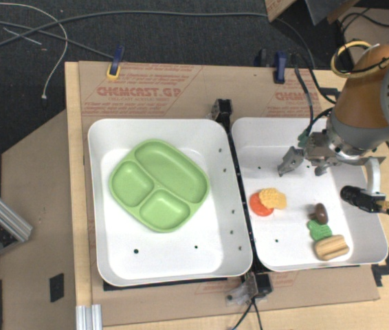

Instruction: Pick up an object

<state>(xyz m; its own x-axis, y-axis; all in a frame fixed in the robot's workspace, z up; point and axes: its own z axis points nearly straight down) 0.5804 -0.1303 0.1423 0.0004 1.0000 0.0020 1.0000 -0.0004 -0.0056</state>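
Cardboard-topped bench (78, 184), two white bins (112, 253) side by side

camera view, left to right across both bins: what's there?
Green three-compartment plastic plate in the left white bin → orange-and-yellow toy food piece → tool, above the right white bin.

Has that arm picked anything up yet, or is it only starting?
Nothing looks picked up yet. The claw hangs above the right bin, near its far side, with nothing between its fingers. The toy foods lie on the bin floor nearer the front. Descending, gripping and lifting one all remain.
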